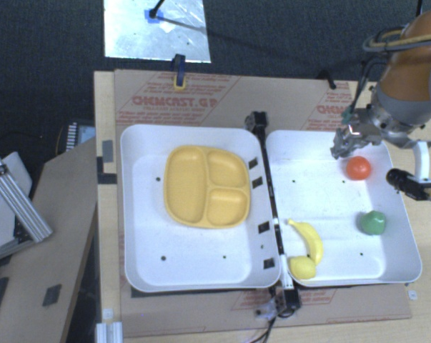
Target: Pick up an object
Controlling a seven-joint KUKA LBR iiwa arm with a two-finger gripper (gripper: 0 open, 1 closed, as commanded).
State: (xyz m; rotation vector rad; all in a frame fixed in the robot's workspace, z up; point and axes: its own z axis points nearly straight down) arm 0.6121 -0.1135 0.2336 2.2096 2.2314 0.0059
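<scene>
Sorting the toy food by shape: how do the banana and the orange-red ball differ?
The banana is yellow, long and curved; the orange-red ball is round. The banana lies near the right bin's front-left corner, the ball at the back beside the gripper. Both lie in that bin.

Two shallow white bins side by side: left bin, right bin

Left bin: one yellow divided plate, three compartments

Right bin: four items – one orange-red ball, one green object, one banana, one yellow lemon-like piece touching banana's lower end

One arm, one gripper

One silver sheet beyond bench, one blue patch on it
</scene>
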